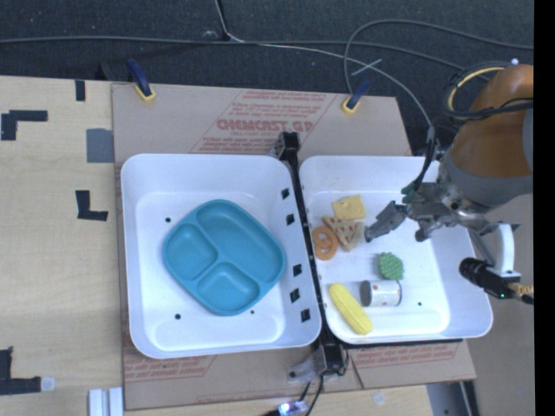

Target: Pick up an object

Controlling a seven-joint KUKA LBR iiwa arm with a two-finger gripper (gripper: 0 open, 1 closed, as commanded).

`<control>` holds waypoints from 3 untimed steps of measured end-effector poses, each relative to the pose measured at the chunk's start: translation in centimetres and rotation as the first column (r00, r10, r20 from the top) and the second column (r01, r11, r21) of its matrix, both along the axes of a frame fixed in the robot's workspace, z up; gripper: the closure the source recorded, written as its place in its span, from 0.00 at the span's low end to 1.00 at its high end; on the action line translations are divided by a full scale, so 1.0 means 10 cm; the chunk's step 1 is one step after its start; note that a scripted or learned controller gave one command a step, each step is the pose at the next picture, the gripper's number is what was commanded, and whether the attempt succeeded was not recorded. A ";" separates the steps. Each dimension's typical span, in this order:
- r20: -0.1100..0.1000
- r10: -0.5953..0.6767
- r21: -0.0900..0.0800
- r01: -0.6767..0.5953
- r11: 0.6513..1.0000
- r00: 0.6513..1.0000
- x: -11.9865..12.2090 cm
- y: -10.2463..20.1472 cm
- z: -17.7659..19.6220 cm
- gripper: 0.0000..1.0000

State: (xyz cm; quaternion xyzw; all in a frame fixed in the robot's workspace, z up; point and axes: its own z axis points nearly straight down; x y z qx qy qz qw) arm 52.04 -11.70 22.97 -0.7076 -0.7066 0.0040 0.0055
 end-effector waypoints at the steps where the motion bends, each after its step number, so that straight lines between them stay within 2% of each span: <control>1: 0.011 0.003 -0.002 -0.003 1.000 1.000 0.02 0.00 0.06 0.00; 3: 0.007 0.001 -0.001 -0.001 1.000 1.000 -0.09 -0.06 -0.85 0.00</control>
